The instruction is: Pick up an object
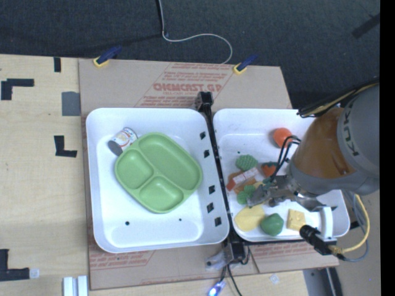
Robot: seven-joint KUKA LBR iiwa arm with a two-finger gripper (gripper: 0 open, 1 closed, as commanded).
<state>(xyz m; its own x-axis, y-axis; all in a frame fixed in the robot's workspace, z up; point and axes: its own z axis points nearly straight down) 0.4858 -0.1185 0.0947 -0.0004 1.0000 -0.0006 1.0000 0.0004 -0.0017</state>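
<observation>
Cardboard-topped bench (185,85), dark carpet (74,11), two white bins (99,165), hand (266,193) grip unclear

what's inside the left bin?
The left bin holds a green divided plate and, touching its upper-left rim, a small white-and-grey item too blurred to identify. Whatever lies beneath the plate is covered.

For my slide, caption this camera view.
Arm reaches into the right bin of toy food; a green tray lies in the left bin.
</observation>
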